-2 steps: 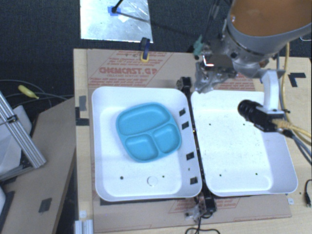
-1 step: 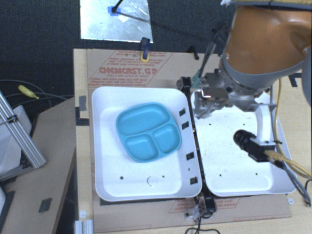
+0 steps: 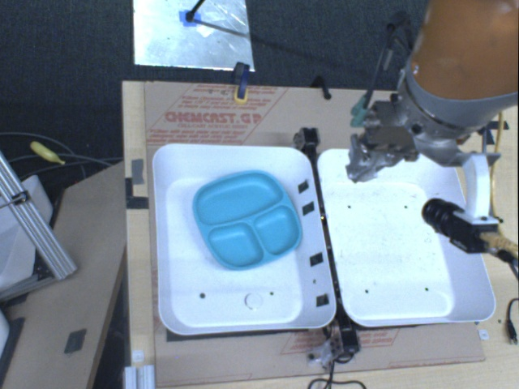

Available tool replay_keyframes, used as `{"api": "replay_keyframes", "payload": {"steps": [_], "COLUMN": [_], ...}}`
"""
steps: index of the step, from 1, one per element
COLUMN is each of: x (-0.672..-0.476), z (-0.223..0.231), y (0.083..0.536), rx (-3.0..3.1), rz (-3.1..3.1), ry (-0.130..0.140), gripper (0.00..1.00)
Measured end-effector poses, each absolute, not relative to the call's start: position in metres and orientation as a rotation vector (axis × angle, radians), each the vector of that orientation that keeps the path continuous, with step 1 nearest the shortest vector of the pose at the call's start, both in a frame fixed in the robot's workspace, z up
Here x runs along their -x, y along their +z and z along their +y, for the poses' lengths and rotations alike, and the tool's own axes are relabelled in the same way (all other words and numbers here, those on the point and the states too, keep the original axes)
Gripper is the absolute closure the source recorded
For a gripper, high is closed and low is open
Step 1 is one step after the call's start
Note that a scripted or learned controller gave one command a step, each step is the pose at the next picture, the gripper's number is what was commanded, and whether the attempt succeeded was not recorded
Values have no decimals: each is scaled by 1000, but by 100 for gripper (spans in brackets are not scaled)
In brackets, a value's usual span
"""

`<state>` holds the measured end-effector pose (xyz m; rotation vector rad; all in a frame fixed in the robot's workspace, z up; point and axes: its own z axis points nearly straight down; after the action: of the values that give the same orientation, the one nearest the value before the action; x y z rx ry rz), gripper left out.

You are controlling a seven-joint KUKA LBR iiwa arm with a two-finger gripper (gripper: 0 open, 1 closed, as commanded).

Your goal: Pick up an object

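A light blue divided plate (image 3: 246, 220) with three compartments lies flat in the left white bin (image 3: 178, 290). My gripper (image 3: 363, 167) hangs above the far left corner of the right white bin (image 3: 405, 298), well to the right of the plate and apart from it. I see nothing held at its tip. The grey arm with its orange band (image 3: 470, 31) reaches in from the upper right and hides the far edge of the right bin.
A black cylindrical part (image 3: 450, 221) on a white bracket juts over the right bin's right side. A shiny metal sheet (image 3: 193, 21) lies on the dark floor behind the bench. Cables run at the far right, and an aluminium frame (image 3: 28, 225) stands at the left.
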<state>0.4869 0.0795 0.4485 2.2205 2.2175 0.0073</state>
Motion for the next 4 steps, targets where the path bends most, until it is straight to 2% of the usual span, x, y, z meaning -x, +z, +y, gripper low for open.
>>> {"api": "replay_keyframes", "payload": {"steps": [1, 2, 3, 4], "x": [-487, -486, -487, -487], "z": [116, 122, 62, 65], "y": [470, 424, 455, 439], "rx": [-2213, -2217, -2223, -2220], "rz": [2228, 2227, 2214, 2221], "ry": [7, -2, 7, 4], "gripper": [100, 100, 100, 100]}}
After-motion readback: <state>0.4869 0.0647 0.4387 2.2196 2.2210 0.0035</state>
